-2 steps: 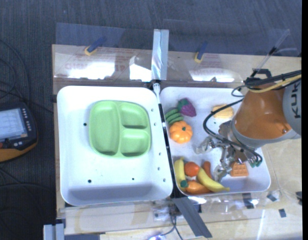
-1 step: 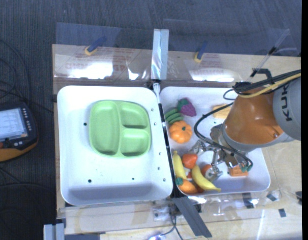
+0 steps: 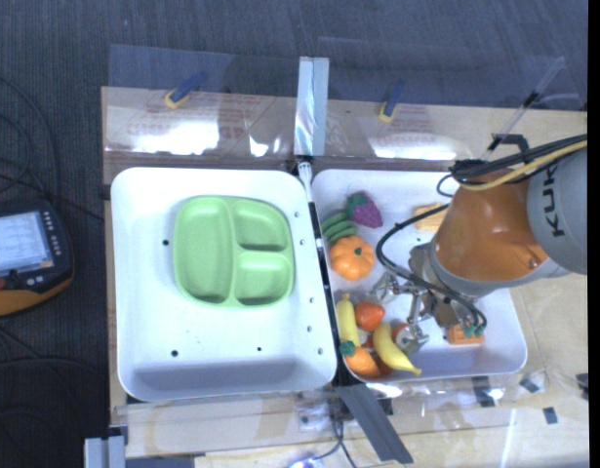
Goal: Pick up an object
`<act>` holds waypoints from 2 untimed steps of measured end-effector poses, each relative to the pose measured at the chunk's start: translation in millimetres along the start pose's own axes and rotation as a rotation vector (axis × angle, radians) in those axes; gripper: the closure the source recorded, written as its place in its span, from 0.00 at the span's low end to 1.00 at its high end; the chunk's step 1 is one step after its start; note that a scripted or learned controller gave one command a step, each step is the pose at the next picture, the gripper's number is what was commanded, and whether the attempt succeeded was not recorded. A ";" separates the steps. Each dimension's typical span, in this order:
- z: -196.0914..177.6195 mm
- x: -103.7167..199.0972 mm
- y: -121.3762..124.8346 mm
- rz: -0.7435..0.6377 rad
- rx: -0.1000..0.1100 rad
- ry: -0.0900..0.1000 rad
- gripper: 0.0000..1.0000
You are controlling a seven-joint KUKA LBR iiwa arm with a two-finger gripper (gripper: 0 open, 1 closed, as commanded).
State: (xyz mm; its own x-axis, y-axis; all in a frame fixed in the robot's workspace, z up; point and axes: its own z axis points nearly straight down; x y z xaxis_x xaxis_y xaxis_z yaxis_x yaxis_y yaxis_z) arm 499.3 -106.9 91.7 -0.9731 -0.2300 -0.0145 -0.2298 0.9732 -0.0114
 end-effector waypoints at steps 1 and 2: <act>-13.0 -4.3 -0.2 -0.001 0.004 -0.009 1.00; -9.6 -24.4 -79.7 -0.029 -0.004 0.002 1.00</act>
State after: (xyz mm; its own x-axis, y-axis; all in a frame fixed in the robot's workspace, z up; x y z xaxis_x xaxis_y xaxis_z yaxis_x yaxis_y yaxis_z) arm 541.3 -178.8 102.6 -0.9661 -0.2580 -0.0127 -0.2579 0.9661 -0.0075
